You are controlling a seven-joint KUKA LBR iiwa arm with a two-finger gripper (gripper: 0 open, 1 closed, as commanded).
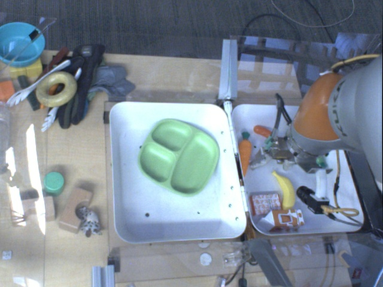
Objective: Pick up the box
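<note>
The box (265, 204) is lying flat near the front of the right bin (353, 226), just beside a banana (283, 189) and touching a second small carton (288, 220) at its front corner. It is looking like light printed cardboard, stiff along its edges yet likely to dent on its broad face, so pinching across its 2 narrow sides is seeming the safest hold. The gripper (276, 152) is hanging above the bin's middle, near a carrot (245, 151); whether it is released or clenched, I cannot tell.
</note>
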